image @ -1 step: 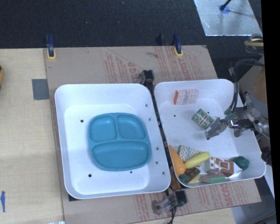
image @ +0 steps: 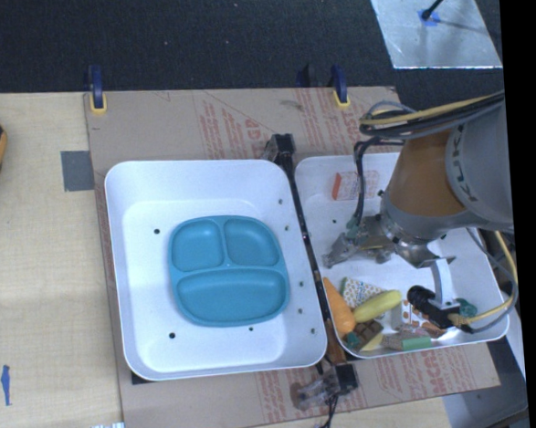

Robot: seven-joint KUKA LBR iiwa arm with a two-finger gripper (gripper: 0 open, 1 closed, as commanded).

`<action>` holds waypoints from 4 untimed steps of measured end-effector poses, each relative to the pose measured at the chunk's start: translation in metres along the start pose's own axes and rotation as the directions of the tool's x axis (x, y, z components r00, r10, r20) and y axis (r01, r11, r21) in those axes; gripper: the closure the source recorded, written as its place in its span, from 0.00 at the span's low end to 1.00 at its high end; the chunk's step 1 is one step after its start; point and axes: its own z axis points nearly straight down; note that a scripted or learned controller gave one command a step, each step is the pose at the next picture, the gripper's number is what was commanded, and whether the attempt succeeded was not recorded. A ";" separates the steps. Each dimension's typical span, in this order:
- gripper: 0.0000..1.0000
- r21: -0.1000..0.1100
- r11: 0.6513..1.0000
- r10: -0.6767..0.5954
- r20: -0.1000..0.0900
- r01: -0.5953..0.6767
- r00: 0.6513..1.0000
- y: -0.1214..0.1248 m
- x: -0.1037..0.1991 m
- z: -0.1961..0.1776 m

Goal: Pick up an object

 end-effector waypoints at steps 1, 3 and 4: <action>0.00 -0.011 1.000 0.005 0.003 -0.005 1.000 0.087 -0.006 -0.009; 0.00 0.009 1.000 0.013 0.001 -0.013 1.000 -0.031 -0.052 -0.006; 0.00 -0.007 1.000 0.006 0.003 -0.006 1.000 0.018 -0.068 -0.008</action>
